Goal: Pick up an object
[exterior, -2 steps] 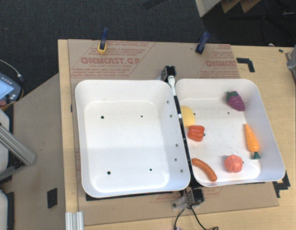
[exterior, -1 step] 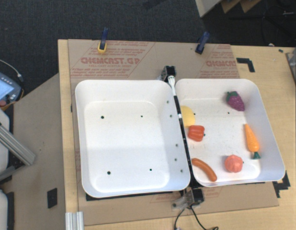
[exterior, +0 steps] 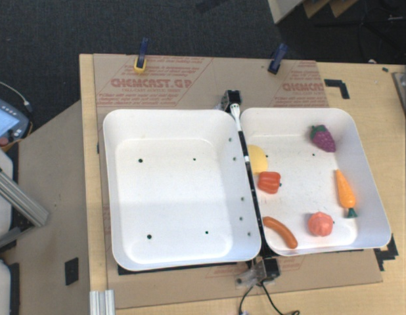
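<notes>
Camera view: single fixed camera, mounted above the tabletop [exterior: 190, 74], looking down at a slant. Framing: both bins whole, left bin [exterior: 173, 186] and right bin [exterior: 360, 176] side by side near centre. Distance: moderate; the full brown board under the bins fits in frame, with dark floor along the top and left. Far edge of the tabletop lies toward the top.

Right bin [exterior: 360, 143] contains: purple grapes [exterior: 323, 138], carrot [exterior: 345, 190], pink strawberry [exterior: 320, 224], sausage [exterior: 280, 231], red pepper [exterior: 269, 182], yellow lemon [exterior: 257, 157].
</notes>
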Controlling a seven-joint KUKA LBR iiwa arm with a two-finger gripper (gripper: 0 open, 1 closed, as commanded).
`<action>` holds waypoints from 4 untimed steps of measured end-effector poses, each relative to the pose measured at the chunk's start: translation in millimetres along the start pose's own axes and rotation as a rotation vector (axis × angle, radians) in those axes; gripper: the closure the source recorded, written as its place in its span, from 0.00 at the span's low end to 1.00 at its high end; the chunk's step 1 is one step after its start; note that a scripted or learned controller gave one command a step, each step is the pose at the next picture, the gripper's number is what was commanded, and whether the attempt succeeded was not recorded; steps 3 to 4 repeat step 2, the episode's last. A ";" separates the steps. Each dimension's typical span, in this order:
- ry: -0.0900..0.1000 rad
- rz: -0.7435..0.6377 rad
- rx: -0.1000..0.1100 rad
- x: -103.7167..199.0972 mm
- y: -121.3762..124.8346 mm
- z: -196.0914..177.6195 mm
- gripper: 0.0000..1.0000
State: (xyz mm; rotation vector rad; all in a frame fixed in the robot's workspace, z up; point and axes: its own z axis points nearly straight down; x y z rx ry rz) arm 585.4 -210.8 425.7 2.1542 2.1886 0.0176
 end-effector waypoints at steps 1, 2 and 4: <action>-0.003 -0.001 -0.004 -0.6 1.3 -10.7 1.00; -0.006 -0.002 -0.009 -1.2 2.8 -21.6 1.00; -0.006 -0.002 -0.009 -1.2 2.8 -21.6 1.00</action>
